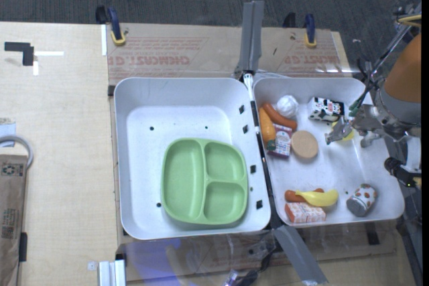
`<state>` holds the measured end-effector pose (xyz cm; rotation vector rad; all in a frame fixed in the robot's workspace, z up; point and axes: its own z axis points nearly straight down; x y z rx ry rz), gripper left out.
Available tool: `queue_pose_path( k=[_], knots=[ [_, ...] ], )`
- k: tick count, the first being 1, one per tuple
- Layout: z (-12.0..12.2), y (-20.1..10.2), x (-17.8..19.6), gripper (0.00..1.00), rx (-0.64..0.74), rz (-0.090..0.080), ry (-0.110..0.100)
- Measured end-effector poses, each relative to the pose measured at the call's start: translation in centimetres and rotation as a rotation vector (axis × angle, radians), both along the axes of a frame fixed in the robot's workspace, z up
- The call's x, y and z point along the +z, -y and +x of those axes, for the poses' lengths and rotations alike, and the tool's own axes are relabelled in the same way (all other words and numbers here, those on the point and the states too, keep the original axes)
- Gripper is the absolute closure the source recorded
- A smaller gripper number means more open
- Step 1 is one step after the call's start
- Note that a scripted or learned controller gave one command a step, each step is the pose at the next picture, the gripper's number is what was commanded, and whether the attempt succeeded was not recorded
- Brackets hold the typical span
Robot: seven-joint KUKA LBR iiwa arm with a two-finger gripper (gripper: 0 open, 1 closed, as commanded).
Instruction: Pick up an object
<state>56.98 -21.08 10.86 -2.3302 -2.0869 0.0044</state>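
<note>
Bins come first: the left bin (134,144) carries a green divided plate (204,181), and the right bin (385,211) sits just beside it, sharing the middle divider. Taking the right bin as the landmark, the grey arm (402,110) with its orange band reaches over the bin's right rim, bent down toward the upper right part of the floor. Its gripper (345,132) hangs low over that floor, just below a black-and-white cow toy (326,109); something small and yellow shows at the tip, but whether the fingers grip it or are parted is impossible to tell. Further left inside the bin lie a carrot (267,124), a sausage (279,116), a white ball (287,104), a small carton (282,143) and a tan disc (305,145). Along the bin's near edge sit a banana (320,197), a red box (305,213) and a spotted cup (360,201).
</note>
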Motion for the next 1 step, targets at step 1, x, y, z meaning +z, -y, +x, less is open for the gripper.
queue_pose_path(
  k=[1],
  knots=[
    [5.28,-0.29,-1.96,0.0,0.001,0.003,0.008]
  ],
)
